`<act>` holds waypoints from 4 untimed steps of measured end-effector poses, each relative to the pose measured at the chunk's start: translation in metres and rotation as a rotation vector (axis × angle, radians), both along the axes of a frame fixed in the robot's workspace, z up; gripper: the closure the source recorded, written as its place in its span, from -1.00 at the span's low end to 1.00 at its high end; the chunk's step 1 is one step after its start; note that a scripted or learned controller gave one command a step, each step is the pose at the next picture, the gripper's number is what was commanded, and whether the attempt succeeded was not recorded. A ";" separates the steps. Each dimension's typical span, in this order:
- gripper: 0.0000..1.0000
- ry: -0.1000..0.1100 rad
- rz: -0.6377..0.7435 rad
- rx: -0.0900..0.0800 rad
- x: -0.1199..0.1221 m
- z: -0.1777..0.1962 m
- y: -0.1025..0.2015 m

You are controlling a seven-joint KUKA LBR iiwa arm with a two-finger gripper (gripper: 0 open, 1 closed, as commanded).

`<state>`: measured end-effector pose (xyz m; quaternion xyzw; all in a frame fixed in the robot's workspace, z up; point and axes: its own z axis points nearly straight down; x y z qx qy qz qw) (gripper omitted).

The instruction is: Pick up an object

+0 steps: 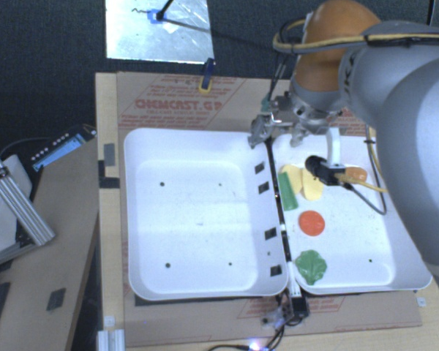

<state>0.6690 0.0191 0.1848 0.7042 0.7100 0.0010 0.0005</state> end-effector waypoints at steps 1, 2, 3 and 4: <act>1.00 -0.003 -0.002 0.000 0.001 0.012 -0.003; 1.00 0.000 0.001 0.001 0.000 0.000 0.064; 1.00 0.000 0.004 0.003 -0.001 -0.008 0.157; -1.00 0.001 -0.005 0.000 0.000 -0.008 0.150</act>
